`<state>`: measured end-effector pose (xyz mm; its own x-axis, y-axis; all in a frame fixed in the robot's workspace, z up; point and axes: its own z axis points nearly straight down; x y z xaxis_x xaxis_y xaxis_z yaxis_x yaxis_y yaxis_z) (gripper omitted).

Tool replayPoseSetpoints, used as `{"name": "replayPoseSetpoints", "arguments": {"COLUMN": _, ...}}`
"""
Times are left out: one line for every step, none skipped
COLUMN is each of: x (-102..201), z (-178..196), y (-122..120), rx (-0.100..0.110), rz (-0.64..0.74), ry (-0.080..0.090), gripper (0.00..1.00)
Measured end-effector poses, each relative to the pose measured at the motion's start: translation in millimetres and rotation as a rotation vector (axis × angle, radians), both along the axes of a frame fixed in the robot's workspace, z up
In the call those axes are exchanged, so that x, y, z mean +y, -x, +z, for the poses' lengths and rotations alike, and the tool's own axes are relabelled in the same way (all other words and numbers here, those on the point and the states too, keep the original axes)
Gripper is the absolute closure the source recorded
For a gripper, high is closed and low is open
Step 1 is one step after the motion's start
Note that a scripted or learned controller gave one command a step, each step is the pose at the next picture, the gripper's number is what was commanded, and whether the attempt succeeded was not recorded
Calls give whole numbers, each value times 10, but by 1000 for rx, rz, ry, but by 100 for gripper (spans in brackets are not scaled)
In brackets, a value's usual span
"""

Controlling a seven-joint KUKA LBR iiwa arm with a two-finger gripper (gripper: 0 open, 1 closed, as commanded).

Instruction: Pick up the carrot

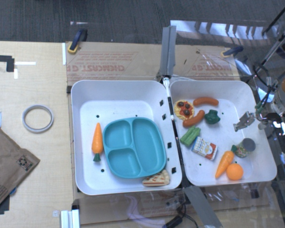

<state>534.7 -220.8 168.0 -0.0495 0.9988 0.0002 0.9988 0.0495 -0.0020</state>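
Step in hand: approach, no grasp yet. Found two carrots. Left carrot in the left bin, lying lengthwise along the left wall, just beside the teal tray, green end toward the near rim. Right carrot in the right bin, near the front right corner, slanted, thick end touching or all but touching the orange, with a small grey round item just above it.

Gripper seen over the right side of the right bin, near the far right wall, above and apart from the right carrot. Carries nothing visible; touches no item as far as can be judged. Cannot tell whether open or closed: metal parts too small and too confused with cables and glare.

Judged the nearer target to be the right carrot. Next move calls for: shifting toward the front of the bin, lining up across the narrow middle of the carrot, not along its length, then descending. Risks: catching the orange or the grey item; carrot rolling on the smooth bin floor. Left carrot clearer of clutter, but well apart from the gripper and close to the wall.
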Motion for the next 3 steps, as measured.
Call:
{"name": "replayPoseSetpoints", "arguments": {"x": 232, "z": -765, "y": 324, "rx": -2, "rz": 100, "ry": 0, "gripper": 0}}
{"name": "replayPoseSetpoints", "arguments": {"x": 597, "z": -769, "y": 575, "rx": 0, "rz": 85, "ry": -1, "gripper": 0}}
{"name": "replayPoseSetpoints", "arguments": {"x": 528, "z": -766, "y": 574, "rx": -1, "rz": 223, "ry": -1, "gripper": 0}}
